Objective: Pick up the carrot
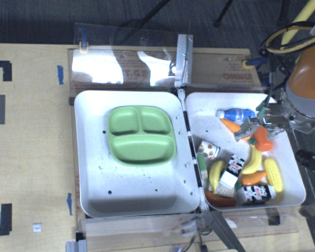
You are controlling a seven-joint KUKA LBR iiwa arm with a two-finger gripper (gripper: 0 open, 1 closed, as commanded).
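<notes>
The carrot (pixel 229 124) is an orange piece lying in the right bin (pixel 296 193), just below a blue bottle (pixel 235 113). My gripper (pixel 249 127) reaches in from the right and hovers over the carrot's right end, covering part of it. A second orange lump (pixel 262 139) shows just right of the gripper; whether it belongs to the same carrot is unclear. The carrot looks to be resting low in the bin.
The right bin also holds two bananas (pixel 215 175), a corn cob (pixel 273 173), cow-patterned cartons (pixel 235 166), a small printed cup (pixel 207 150) and another orange item (pixel 252 177). A green divided plate (pixel 142 133) sits in the left bin (pixel 94 188).
</notes>
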